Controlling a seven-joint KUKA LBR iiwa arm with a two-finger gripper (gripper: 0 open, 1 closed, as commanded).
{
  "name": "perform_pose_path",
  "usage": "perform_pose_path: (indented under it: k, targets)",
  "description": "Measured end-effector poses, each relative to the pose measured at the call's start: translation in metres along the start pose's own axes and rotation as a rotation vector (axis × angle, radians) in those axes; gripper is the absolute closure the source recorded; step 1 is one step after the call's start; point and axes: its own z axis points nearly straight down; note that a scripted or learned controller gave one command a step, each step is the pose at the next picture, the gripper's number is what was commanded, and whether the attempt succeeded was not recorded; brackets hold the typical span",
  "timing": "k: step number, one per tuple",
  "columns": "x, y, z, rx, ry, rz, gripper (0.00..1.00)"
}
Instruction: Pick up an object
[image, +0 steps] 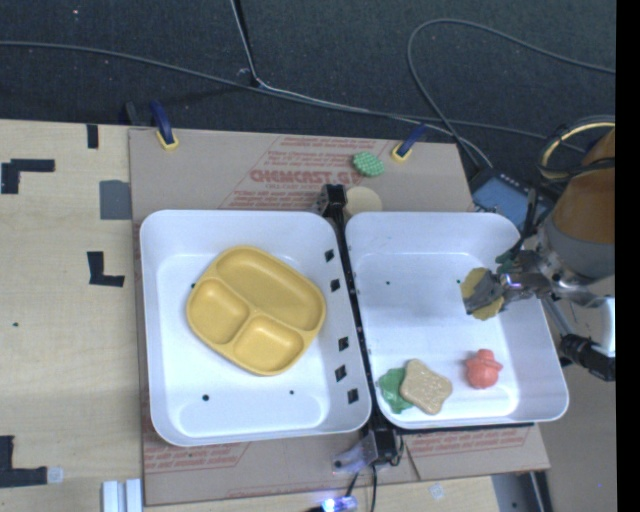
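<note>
The grey arm with its orange band reached in from the right, and its two-finger gripper (487, 293) hung over the right-hand shallow white bin (420, 235), near that bin's right wall. A small yellowish, lumpy object (487, 307) sat at the tip of the jaws, seemingly pinched between them, though the dark metal hid the contact and I could not tell whether the jaws were truly clenched on it or merely resting against it.

Nearer the front of the same bin lay three other pieces: a small red rounded toy (483, 368) toward the right wall, a tan slice of toy bread (427, 386) left of it, and a green leafy toy piece (393, 390) partly tucked under the bread's left edge (the two were touching).

The left-hand shallow white bin (170, 250) held a yellow plastic tray with three compartments (256, 309), lying flat and turned at a slant.

Both bins sat side by side on a brown cardboard sheet (250, 170) on the wooden bench (60, 300). Behind the bins, on the cardboard, rested a small green round dotted thing (368, 162).
</note>
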Motion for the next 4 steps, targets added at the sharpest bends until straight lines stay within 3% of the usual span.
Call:
perform_pose_path:
  k: [1, 4]
  targets:
    - [0.044, 0.003, 0.001, 0.004, 0.002, -0.004, 1.00]
    - [0.218, 0.036, -0.018, 0.004, 0.003, -0.006, 1.00]
